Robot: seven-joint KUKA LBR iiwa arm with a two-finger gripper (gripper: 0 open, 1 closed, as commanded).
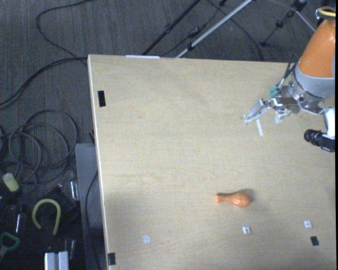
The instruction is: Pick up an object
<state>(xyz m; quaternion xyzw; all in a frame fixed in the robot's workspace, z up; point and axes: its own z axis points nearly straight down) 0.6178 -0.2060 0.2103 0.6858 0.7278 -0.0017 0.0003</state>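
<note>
A small orange pear-shaped object (235, 198) lies on its side on the pale wooden bench top (174, 145), its thin neck pointing left. My gripper (253, 124) hangs at the right of the view, well above and slightly right of that object in the image. Its two thin pale fingers (249, 117) are spread apart, so it is open, and nothing sits between them. The grey wrist and orange band (318, 52) rise behind it at the right edge.
Small square markers (246, 229) dot the bench near its front right, and a black tag (102, 98) sits near the left edge. Beyond the bench's left edge the floor holds coiled cables (34, 145) and tools. Tripod legs (231, 13) cross the floor at the back.
</note>
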